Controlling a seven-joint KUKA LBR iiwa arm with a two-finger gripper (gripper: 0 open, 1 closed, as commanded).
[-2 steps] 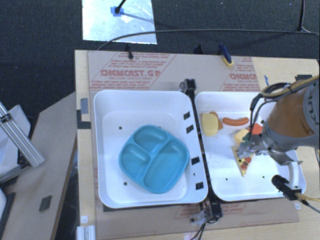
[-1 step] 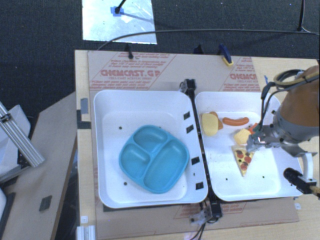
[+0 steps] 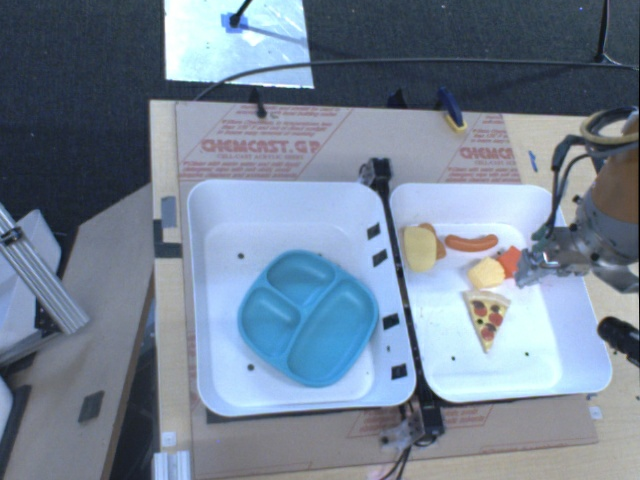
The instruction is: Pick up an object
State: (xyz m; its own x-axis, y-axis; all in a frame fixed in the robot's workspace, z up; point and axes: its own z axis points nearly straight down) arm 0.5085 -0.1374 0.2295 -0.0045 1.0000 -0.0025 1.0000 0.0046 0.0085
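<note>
Yellow block [image 3: 487,273]: seen in the right bin [image 3: 570,368], just left of the gripper, beside an orange piece [image 3: 511,260].
Gripper [image 3: 526,270]: lowered at the orange piece; finger opening cannot be told, and no hold is seen.
Pizza slice [image 3: 487,317]: below the block.
Sausage [image 3: 470,242]: above it.
Yellow bun [image 3: 421,247]: at upper left.
Left bin [image 3: 220,268]: occupied by a blue divided plate [image 3: 307,316].

fixed overhead camera, slanted down, both bins [image 3: 300,198] in frame
</note>
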